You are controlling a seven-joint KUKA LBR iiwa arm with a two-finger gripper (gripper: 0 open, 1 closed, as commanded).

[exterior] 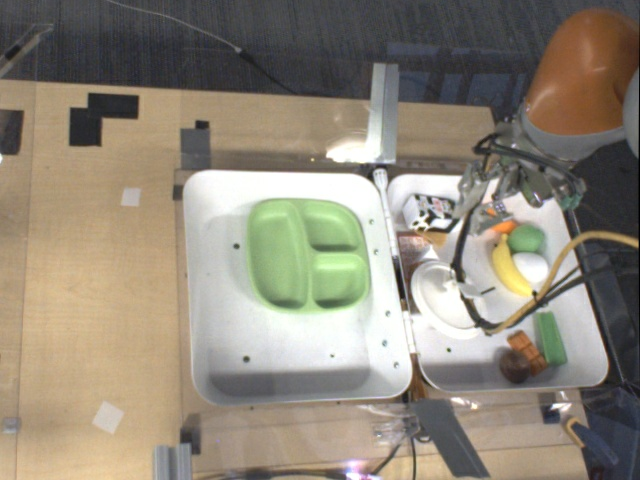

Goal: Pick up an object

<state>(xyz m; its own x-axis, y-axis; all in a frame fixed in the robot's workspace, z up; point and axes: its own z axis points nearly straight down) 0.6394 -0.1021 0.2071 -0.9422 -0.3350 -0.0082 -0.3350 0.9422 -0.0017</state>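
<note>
Left bin [205,298]: green divided tray [305,254] seen lying flat, well left of gripper. Right bin [590,363]: gripper [510,190] positioned over far part, below orange wrist band [585,73]; finger state cannot be told, nothing seen held. Black-and-white patterned item [430,208] lies just left of gripper. White bowl [445,293] is found nearer camera, left of gripper. Banana [510,271] rests just below gripper, beside green-and-orange toy vegetable [522,236]. Green block [549,337] and brown objects [520,358] are placed at near edge, well apart from gripper.
</note>
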